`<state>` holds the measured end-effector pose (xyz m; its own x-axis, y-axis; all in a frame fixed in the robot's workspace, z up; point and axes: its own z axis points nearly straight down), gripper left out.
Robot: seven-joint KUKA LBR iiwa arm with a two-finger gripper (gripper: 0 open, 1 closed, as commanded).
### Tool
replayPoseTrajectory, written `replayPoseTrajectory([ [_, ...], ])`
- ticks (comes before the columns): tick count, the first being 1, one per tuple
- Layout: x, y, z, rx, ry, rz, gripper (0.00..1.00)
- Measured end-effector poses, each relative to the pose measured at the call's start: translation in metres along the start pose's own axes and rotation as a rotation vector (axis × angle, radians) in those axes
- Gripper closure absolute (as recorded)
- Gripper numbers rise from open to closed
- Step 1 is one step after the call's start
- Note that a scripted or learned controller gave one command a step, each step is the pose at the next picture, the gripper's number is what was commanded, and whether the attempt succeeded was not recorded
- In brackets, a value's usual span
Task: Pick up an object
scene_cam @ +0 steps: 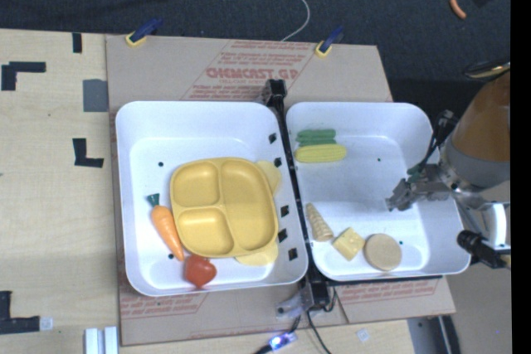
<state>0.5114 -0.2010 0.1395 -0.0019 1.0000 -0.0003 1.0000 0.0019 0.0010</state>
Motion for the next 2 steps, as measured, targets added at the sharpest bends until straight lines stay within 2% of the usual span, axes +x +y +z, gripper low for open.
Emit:
replayPoseTrajectory([
  [1, -0.010, 0.001, -0.051, -0.002, -0.002, 0.001, 1.00],
  [2, -0.010, 0.002, -0.087, -0.002, -0.001, 0.000, 1.00],
])
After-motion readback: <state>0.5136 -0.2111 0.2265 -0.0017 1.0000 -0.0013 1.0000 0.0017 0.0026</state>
